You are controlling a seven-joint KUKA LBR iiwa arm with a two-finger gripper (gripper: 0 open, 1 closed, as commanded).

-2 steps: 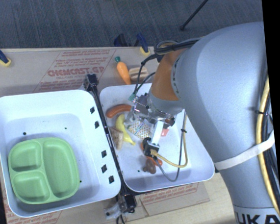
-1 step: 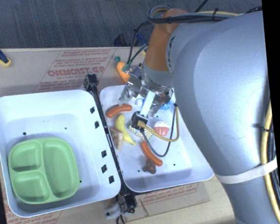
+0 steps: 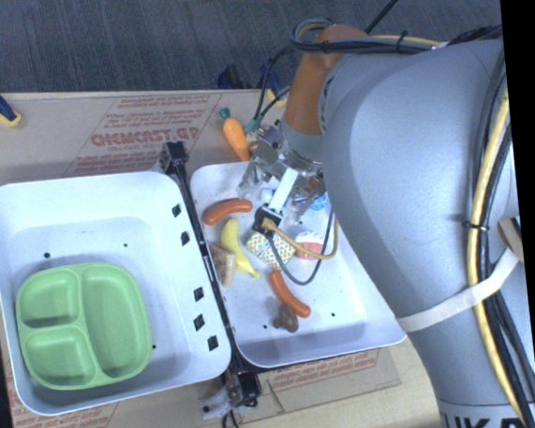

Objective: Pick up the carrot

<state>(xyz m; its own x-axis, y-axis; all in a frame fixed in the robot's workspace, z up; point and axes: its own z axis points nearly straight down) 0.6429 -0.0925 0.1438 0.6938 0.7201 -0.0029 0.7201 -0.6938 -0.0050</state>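
Camera view, left to right: a green plate (image 3: 82, 324) lies in the left bin (image 3: 78, 203). The right bin (image 3: 340, 328) holds sausages and a banana (image 3: 236, 247). The carrot (image 3: 235, 138) lies outside it, on the surface just past its top rim. The claw (image 3: 265, 166) hangs just right of the carrot; I cannot tell how it is set. The grab looks not yet begun. Next it should slide left over the carrot.
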